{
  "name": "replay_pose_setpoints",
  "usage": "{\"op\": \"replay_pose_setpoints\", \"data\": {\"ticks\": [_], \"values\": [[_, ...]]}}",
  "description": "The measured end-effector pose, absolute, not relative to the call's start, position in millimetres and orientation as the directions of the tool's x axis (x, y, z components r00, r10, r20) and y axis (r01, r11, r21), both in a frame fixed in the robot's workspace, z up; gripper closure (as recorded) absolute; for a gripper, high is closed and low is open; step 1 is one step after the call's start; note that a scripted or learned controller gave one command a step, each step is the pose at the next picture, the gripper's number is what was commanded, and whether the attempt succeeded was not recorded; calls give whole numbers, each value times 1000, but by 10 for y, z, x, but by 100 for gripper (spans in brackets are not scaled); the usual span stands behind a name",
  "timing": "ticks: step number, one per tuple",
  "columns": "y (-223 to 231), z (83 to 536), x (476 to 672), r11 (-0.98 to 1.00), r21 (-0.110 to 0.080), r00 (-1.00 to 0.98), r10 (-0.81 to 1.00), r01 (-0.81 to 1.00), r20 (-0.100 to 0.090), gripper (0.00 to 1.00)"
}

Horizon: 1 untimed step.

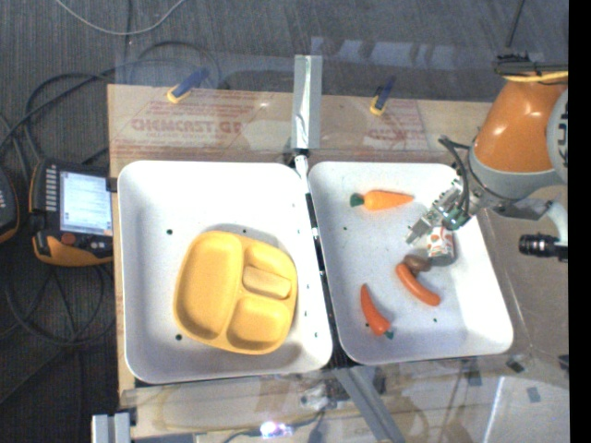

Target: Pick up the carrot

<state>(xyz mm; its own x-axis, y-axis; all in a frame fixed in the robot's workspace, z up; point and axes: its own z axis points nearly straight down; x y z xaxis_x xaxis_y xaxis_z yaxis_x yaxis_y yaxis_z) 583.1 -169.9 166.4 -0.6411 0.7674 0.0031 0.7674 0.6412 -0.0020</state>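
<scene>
An orange carrot (384, 200) with a green top lies near the back of the right bin (480, 326), its green end pointing left. My gripper (438, 233) hangs over the right side of that bin, to the right of the carrot and a little nearer the front, apart from it. Its fingers spread apart with nothing between them. Just below the gripper lies a hot dog sausage (418, 284).
A red chili pepper (374, 311) lies near the front of the right bin. The left bin (148, 201) holds a yellow divided tray (237, 290). A handheld controller (74, 212) sits off the bench at the left.
</scene>
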Motion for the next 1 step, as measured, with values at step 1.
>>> {"op": "replay_pose_setpoints", "data": {"ticks": [1], "values": [[-1391,2792,6128,277,-5,-277,961,961,-1,100]]}}
